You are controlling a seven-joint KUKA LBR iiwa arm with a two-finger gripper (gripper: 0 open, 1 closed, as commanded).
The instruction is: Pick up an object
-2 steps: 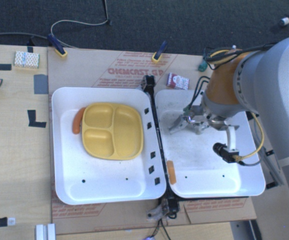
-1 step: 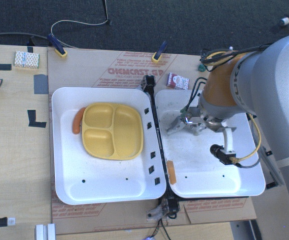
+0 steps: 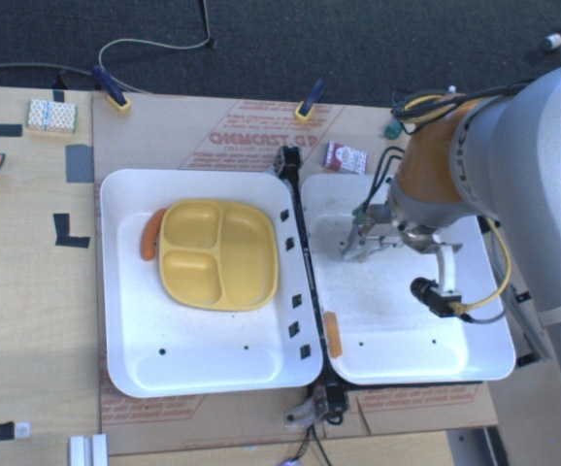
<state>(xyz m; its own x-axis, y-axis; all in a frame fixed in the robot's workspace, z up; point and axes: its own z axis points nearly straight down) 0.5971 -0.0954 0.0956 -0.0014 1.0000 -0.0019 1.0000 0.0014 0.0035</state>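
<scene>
The gripper [image 3: 361, 244] hangs low in the right bin [image 3: 475, 352], fingers slightly parted, gripping nothing. A small orange piece [image 3: 332, 333] lies below-left of it; the yellow tray [image 3: 219, 253] sits farther left.

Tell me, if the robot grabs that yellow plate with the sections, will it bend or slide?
The yellow plate looks like moulded plastic, so it is probably stiff and light. Its glossy surface and thin rim could slip from a pinch. It lies flat in the left bin, so a push would likely slide it, not tip it.

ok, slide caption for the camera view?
Claw low in the right bin; yellow divided plate in the left bin.
</scene>
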